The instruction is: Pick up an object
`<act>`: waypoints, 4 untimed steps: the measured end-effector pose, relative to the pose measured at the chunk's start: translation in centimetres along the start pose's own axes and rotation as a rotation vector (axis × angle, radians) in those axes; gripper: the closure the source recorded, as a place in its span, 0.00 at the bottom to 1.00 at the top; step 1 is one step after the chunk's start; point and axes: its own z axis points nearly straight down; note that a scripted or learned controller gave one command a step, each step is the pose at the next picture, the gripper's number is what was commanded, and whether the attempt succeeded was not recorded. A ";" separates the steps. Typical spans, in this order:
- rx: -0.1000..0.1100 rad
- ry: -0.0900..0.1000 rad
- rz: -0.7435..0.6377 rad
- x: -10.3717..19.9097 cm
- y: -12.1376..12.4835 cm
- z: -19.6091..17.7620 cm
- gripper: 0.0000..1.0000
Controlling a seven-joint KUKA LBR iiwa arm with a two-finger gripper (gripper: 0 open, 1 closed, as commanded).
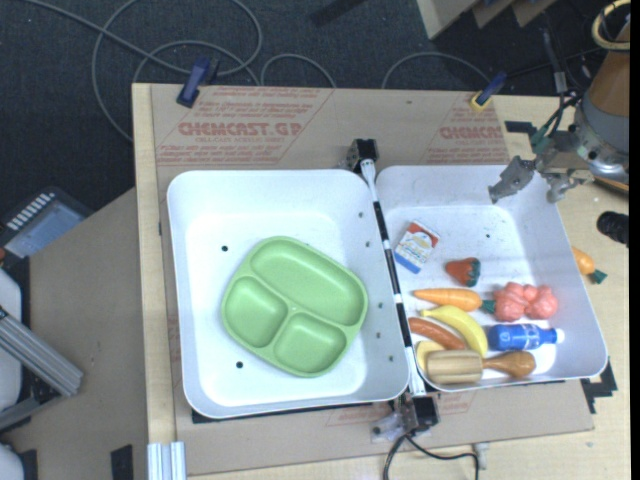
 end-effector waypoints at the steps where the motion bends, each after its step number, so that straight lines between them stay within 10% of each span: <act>1: 0.003 0.002 -0.001 6.7 -3.4 7.1 0.00; 2: 0.004 0.001 0.001 5.9 -4.5 13.0 0.00; 3: 0.000 0.000 0.001 5.9 -4.4 11.9 1.00; 4: 0.001 0.000 0.001 5.9 -4.4 11.9 0.00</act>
